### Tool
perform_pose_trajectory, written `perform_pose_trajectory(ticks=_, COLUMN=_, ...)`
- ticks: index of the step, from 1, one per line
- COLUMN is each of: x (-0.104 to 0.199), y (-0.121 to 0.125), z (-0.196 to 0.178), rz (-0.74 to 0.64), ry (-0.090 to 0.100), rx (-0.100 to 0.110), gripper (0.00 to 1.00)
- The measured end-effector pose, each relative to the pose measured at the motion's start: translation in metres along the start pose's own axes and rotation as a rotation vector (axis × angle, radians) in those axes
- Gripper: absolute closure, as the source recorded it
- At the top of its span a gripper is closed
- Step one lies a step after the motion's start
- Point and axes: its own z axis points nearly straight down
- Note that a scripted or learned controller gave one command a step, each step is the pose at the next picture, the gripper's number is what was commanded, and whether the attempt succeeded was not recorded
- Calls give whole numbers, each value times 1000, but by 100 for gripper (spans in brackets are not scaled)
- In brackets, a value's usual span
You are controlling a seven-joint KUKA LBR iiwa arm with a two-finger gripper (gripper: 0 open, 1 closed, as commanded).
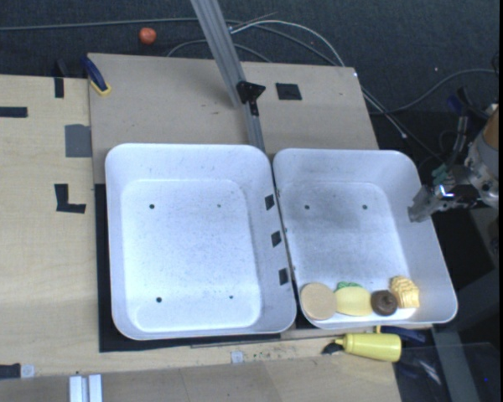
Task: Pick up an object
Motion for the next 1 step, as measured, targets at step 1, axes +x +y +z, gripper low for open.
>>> perform_pose_trajectory(ticks=1, x=46, y=6, z=12, rz=-2, ry=2, rx=4, gripper=100)
